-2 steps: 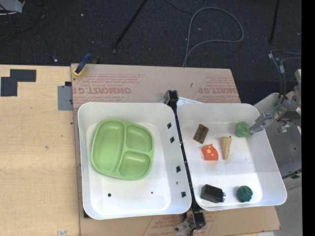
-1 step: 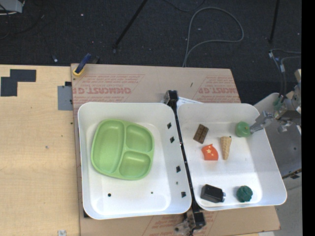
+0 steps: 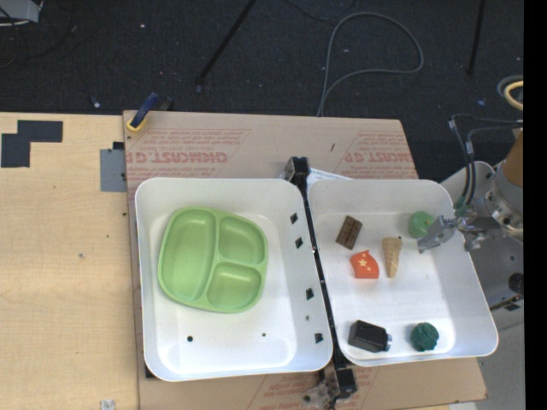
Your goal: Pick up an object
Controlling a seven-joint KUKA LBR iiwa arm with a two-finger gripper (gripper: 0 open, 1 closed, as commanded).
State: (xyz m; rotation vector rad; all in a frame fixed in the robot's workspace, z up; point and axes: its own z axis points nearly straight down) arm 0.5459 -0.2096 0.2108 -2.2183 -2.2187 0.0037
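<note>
Gripper (image 3: 446, 231): over the right bin's (image 3: 402, 327) right edge, just beside the green ball (image 3: 420, 223); whether it is open I cannot tell.
Arm: cut off at the frame's right.
Right bin: brown block (image 3: 348, 231), red piece (image 3: 365, 265), cone (image 3: 391, 255), black box (image 3: 369, 336), dark green lump (image 3: 425, 336).
Left bin (image 3: 214, 348): green divided plate (image 3: 214, 259).

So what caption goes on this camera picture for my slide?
End effector beside a green ball in the right bin; green tray in the left bin.
</note>
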